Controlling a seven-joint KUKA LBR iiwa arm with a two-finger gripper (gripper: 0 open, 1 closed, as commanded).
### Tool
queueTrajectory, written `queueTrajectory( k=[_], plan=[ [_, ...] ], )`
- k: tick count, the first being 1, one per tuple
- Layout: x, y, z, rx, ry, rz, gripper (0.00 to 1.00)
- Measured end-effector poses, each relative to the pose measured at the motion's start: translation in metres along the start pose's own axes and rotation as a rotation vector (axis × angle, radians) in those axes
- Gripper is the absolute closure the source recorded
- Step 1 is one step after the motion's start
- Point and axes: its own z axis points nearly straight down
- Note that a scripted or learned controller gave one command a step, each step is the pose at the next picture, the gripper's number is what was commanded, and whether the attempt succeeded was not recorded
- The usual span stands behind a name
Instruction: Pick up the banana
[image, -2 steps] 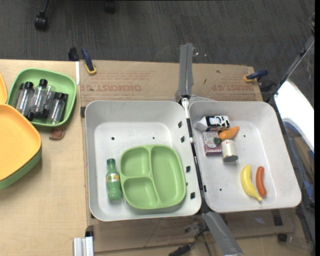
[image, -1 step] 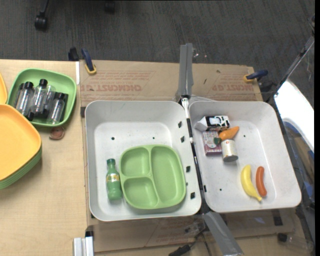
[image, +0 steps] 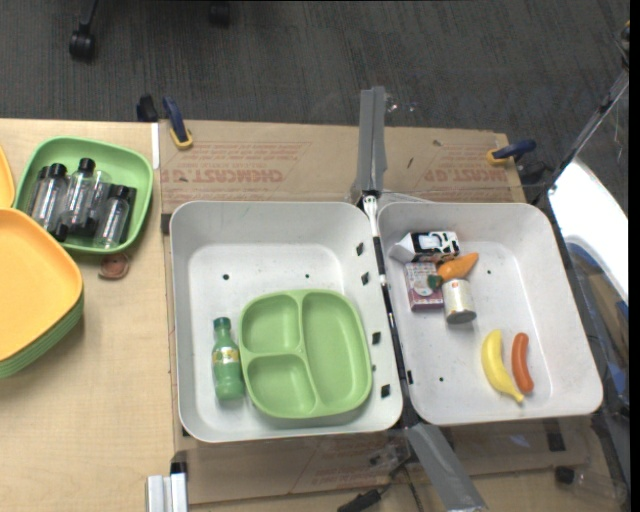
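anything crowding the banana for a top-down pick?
Nothing lies on the banana. An orange-red sausage lies alongside on its right, close, so gripper fingers may catch it. The bin wall stands further right.

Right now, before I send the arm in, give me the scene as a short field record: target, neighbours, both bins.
target: banana, lying flat near the front of the right bin
closest neighbour: red sausage, beside the banana on its right
right bin, rear: carrot, small can, cartons
left bin: green divided tray, green bottle beside it
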Motion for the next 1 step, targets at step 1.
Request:
queueTrajectory(
  k=[1],
  plan=[
    [-0.0904,-0.0181,0.0001,0.001,-0.001,-0.065,1.00]
  ],
)
